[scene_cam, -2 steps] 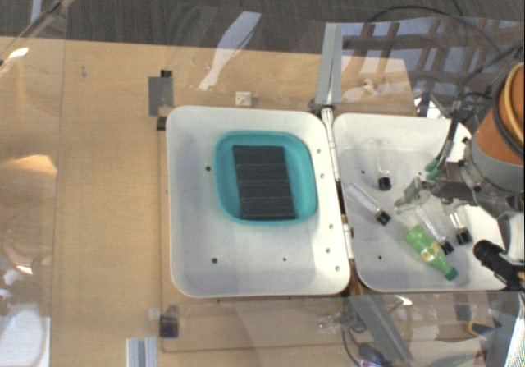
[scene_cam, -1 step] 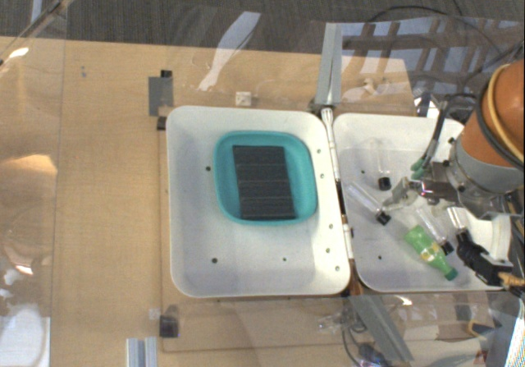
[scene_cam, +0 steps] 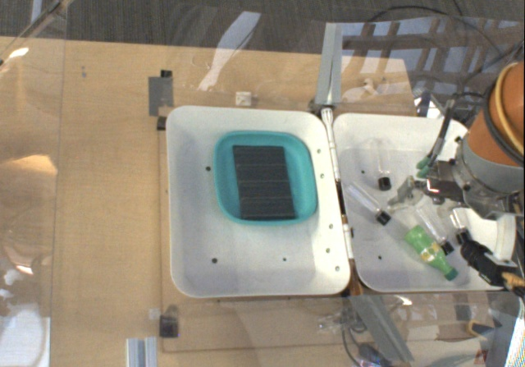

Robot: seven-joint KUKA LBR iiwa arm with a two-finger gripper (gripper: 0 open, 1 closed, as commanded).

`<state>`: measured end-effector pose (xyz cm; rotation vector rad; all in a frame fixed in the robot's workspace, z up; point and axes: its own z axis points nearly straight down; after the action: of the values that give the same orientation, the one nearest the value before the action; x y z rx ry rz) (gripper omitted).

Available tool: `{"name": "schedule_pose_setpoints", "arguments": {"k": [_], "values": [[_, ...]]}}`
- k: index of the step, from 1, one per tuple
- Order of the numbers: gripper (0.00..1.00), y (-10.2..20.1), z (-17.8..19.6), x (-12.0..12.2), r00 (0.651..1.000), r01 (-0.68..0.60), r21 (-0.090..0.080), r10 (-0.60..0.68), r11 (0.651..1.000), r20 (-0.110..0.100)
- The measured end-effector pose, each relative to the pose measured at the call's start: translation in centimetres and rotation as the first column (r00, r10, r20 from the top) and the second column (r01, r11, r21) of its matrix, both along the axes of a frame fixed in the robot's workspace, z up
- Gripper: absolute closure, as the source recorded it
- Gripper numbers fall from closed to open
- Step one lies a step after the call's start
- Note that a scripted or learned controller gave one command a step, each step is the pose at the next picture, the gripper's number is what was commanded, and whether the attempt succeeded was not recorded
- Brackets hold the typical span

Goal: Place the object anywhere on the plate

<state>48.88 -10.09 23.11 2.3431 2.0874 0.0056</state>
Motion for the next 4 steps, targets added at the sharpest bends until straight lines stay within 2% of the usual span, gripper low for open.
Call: {"name": "schedule_pose_setpoints", "arguments": {"k": [1, 3, 4], "values": [[0.00, -1.5, -3.2, 2.3, 1.000, -0.002, 0.000, 0.002, 1.000, -0.003], [0.00, -1.5, -3.2, 2.3, 1.000, -0.002, 0.000, 0.002, 1.000, -0.002], [0.00, -4.2, -10.3, -0.1, 0.999, -0.046, 0.000, 0.046, 0.999, -0.003]]}}
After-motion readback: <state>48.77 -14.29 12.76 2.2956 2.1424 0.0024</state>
